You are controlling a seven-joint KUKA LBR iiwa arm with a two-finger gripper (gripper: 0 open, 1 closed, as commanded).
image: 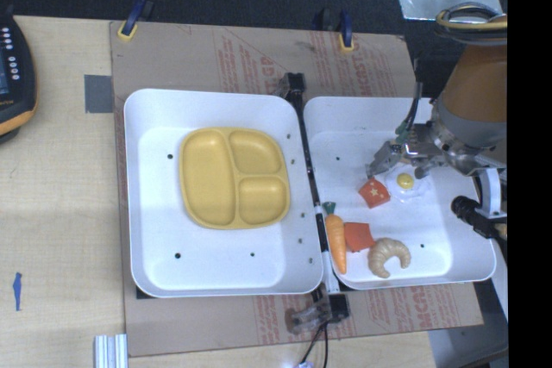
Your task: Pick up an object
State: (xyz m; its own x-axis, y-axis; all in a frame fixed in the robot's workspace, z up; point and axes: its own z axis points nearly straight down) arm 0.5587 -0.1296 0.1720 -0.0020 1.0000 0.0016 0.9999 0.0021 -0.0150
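Observation:
The right bin (431, 267) holds several small toy foods. A red wedge (373, 193) lies near its middle, with a small yellow piece (404, 181) just to its right. Along the front are an orange carrot (336, 243), a red block (357, 234) and a tan croissant (389, 256). My gripper (398, 168) hangs low over the bin's middle, reaching in from the right, and its fingers are spread open. One fingertip (376, 168) stands just above the red wedge, and the yellow piece sits below the gap. Nothing is between the fingers.
The left bin (155, 263) holds a yellow divided plate (233, 177). A ridge with black clips (296, 84) separates the two bins. A black device (13, 73) lies at the bench's left edge. The arm's grey and orange body (474, 99) overhangs the right bin's far right.

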